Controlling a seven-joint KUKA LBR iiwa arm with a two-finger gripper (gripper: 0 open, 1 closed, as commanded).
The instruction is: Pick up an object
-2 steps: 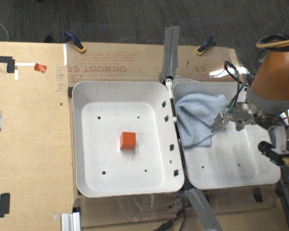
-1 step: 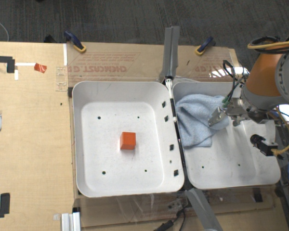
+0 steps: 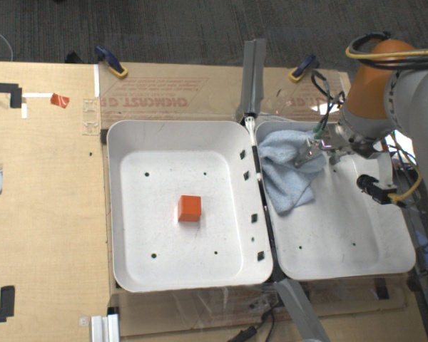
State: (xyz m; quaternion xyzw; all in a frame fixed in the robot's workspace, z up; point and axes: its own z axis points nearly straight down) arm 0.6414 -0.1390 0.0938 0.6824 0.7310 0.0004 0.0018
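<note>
Cloth [image 3: 285, 173] sits bunched in the far left corner of the right bin [image 3: 357, 258], and the gripper [image 3: 315, 150] is on its far edge, closed or not I cannot tell, so it might pinch loosely and slip.

Two bins sit side by side, the pincer [image 3: 308, 153] over the back of the right bin [image 3: 357, 262]. A cloth [image 3: 285, 173] lies in that bin, directly under and just left of the pincer, against the bin's left wall. A block [image 3: 190, 209] lies well left of the pincer, near the middle of the left bin [image 3: 128, 212].
</note>
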